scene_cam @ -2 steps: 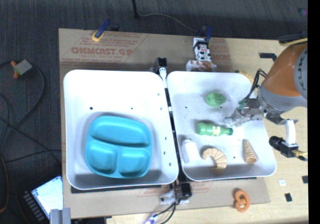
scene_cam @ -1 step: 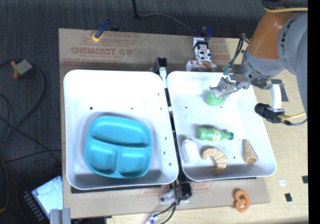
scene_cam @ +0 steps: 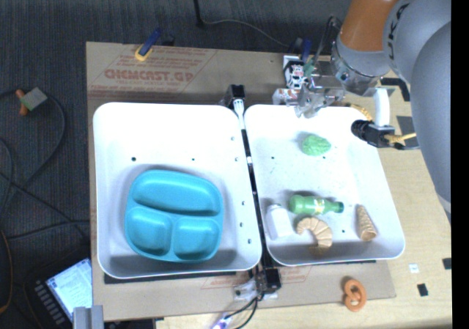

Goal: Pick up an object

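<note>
Dark carpet all round, cardboard-topped bench point(scene_cam: 146, 75) in the middle, two white bins side by side. Left bin point(scene_cam: 110, 119): blue tray point(scene_cam: 174, 214) with compartments, nothing else. Right bin point(scene_cam: 282, 126): green lump point(scene_cam: 316, 145) toward the far side, well apart from the rest; along the near wall a green bottle point(scene_cam: 314, 206) lying flat, a white piece point(scene_cam: 278, 221) just left of it, a croissant point(scene_cam: 316, 230) touching the bottle's near side, a brown cone point(scene_cam: 365, 223) off to the right. Gripper point(scene_cam: 311, 104) poised over the far edge of the right bin, just beyond the lump; nothing seen in its grasp, opening too small to judge. Likeliest pick: the lump — probably light, maybe soft, rounded and low. Best pinched across its narrow width, straight down.
</note>
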Controlling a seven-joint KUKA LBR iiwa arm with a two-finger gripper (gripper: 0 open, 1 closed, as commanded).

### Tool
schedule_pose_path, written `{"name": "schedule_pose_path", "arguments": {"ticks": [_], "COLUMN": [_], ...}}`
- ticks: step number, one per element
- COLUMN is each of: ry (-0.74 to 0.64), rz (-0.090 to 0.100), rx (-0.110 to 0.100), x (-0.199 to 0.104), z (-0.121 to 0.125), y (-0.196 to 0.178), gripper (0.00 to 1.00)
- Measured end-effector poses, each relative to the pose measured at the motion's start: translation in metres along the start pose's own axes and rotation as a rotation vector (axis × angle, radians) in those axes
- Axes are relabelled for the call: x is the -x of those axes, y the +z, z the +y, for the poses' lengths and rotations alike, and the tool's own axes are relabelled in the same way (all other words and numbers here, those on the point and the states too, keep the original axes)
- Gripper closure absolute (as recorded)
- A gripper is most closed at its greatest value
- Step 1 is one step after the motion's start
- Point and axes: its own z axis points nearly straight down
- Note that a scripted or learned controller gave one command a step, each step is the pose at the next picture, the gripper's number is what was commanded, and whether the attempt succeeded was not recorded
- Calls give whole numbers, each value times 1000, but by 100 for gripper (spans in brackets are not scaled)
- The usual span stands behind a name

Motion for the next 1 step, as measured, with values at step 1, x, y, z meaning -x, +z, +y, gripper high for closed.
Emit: {"name": "schedule_pose_path", "arguments": {"ticks": [1], "ry": [-1], "rz": [1], "rx": [-2], "x": [-87], "z": [11], "y": [9], "gripper": [100]}}
